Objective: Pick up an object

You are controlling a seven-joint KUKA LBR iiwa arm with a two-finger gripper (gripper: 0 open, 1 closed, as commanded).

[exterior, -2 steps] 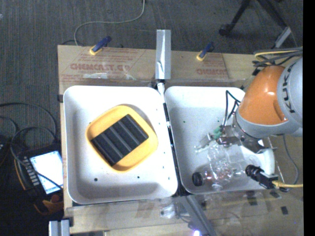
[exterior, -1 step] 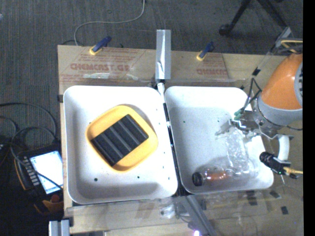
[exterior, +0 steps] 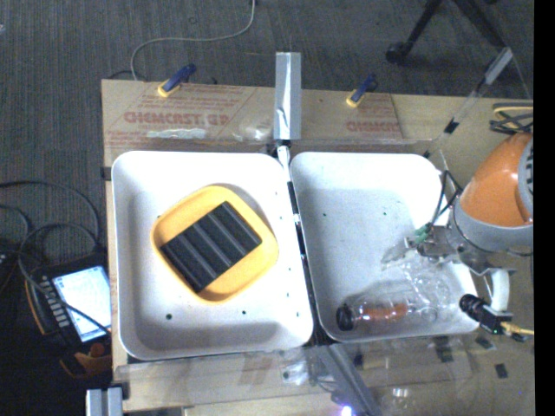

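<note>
A clear plastic bottle (exterior: 386, 311) with a black cap and a reddish label lies on its side along the front wall of the right bin (exterior: 355, 198). A yellow block with a black ribbed top (exterior: 215, 242) rests in the middle of the left bin (exterior: 139, 189). My gripper (exterior: 427, 248) reaches in over the right side of the right bin, below the orange band of the arm (exterior: 499, 193). It hangs just above and to the right of the bottle's clear end. Glare and clear plastic blur the tip.
A metal post (exterior: 287, 94) stands at the back between the bins. Two yellow-and-blue clamps (exterior: 176, 80) hold the cardboard board behind them. A tablet with cables (exterior: 74, 297) lies on the floor at the left. A black and white part of the arm (exterior: 486, 306) overhangs the right bin's front right corner.
</note>
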